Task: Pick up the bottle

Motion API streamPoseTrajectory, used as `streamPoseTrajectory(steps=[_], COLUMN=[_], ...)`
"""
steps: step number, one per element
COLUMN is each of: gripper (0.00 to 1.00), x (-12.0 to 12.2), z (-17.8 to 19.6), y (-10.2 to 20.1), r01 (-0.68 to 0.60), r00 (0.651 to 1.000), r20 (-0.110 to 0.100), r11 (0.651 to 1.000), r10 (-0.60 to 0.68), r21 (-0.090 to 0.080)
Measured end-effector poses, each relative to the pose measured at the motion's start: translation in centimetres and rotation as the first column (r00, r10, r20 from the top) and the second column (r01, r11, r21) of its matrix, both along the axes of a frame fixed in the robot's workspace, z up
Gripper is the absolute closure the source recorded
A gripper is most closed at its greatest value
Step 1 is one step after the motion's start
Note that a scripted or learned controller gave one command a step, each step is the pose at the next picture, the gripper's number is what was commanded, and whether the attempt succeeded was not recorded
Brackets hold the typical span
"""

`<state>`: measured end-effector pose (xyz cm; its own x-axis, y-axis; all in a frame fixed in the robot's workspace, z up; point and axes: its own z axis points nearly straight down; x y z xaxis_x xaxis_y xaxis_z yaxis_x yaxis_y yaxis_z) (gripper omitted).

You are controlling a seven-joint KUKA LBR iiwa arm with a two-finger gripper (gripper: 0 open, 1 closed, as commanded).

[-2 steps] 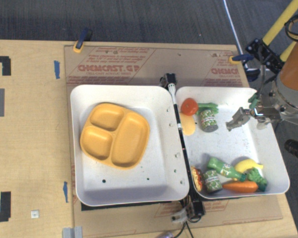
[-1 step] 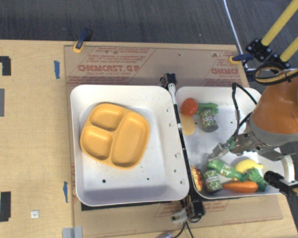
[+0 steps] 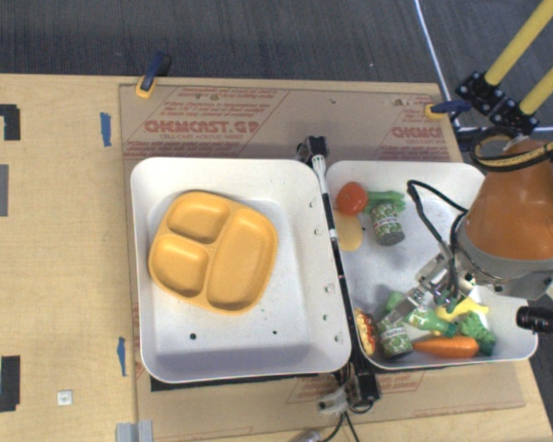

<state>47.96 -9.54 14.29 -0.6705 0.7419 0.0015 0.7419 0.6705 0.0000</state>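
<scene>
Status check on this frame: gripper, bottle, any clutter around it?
Gripper low in right bin, over the front pile. Green bottle lies just under it, not seen gripped. Carrot and can crowd it closely.

Glossy yellow plastic tray (image 3: 212, 251); smooth white plastic bins (image 3: 286, 339); matt cardboard bench (image 3: 55, 247).

Even, bright overhead light, slightly soft picture

Both white bins (image 3: 166, 247) are lit flatly with only thin, soft shadows under their rims; mild sheen on the orange divided tray (image 3: 212, 250) and the arm's orange band (image 3: 521, 215); fine detail among the small items is smeared, and the dark floor at top looks grainy
</scene>
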Motion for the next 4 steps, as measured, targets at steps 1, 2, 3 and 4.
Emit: streamPoseTrajectory(steps=[1, 2, 3, 4], gripper=[1.00, 1.00, 1.00, 1.00], x=[0.1, 0.9, 2.0, 2.3], z=[1.0, -3.1, -3.2, -3.3], y=[0.0, -0.7, -0.6, -0.5], r01=[0.001, -0.130, -0.218, -0.207], r00=[1.000, 0.991, 0.975, 0.978], r20=[0.004, 0.035, 0.029, 0.028], r11=[1.000, 0.991, 0.976, 0.978], r10=[-0.001, 0.131, 0.218, 0.208], r21=[0.000, -0.015, -0.012, -0.010])
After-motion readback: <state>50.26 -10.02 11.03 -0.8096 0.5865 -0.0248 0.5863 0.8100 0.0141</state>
